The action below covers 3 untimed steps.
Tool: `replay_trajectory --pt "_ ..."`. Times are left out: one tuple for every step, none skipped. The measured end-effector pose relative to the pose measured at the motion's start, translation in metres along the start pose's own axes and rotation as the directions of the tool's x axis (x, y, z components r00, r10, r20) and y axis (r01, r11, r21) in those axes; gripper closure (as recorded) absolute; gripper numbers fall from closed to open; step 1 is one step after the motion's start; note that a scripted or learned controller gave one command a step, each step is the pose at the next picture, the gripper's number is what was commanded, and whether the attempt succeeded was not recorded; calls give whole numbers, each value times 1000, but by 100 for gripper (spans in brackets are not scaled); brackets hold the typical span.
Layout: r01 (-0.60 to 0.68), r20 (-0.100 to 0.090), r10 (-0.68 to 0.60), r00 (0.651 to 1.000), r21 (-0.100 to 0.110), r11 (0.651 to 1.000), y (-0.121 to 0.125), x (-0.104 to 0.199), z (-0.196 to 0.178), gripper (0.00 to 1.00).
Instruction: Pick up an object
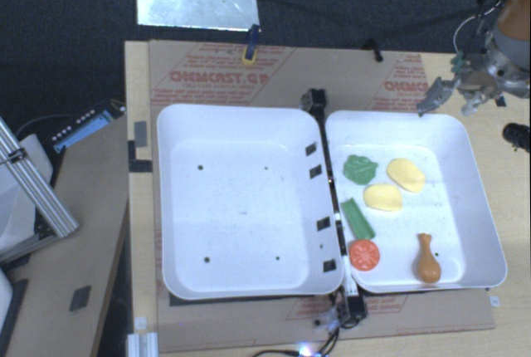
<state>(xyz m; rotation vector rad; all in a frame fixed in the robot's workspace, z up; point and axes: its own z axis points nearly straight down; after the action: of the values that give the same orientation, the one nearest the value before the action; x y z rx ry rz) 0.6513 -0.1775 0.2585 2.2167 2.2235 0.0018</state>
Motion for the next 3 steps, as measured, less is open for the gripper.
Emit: replay_trajectory --pt "4 1 -4 1000 -4 1000 1 0 -12 100" --pt "-1 -4 1 1000 2 1000 -27 23 179 100" --pt "3 6 -3 1000 -19 1000 18 -1 -20 100"
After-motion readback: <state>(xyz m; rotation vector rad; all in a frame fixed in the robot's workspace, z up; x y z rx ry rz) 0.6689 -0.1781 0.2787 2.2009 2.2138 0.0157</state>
